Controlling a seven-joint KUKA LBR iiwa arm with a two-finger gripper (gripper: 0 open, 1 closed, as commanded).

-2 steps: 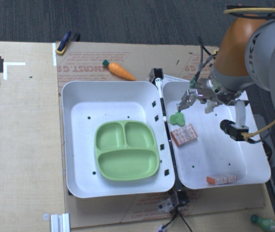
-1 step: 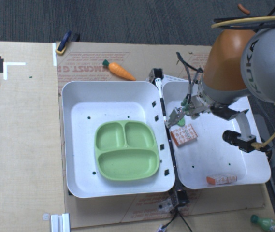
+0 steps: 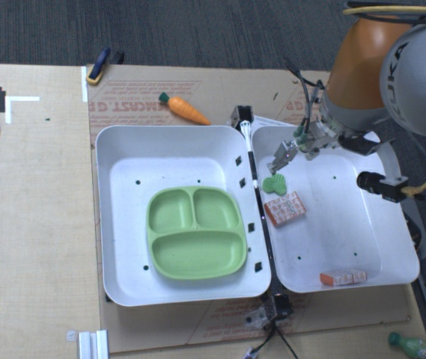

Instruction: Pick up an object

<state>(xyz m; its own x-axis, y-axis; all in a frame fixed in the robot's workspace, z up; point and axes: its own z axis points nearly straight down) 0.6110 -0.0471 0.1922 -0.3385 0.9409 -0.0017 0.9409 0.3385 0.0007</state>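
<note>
The jaws point(image 3: 286, 154) hang over the upper left corner of the right bin point(image 3: 392, 264), and I cannot tell how wide they stand; nothing shows between them. Just below the jaws, a small green toy point(image 3: 275, 185) lies on the bin floor. Directly beneath it lies a pink-and-white packet point(image 3: 284, 209). Far below the jaws, near the bottom rim, rests a small orange box point(image 3: 343, 278). The left bin point(image 3: 115, 200), to the left of the jaws, holds a green divided plate point(image 3: 196, 232). An orange carrot point(image 3: 186, 108) lies on the surface point(image 3: 33, 223) above that bin.
</note>
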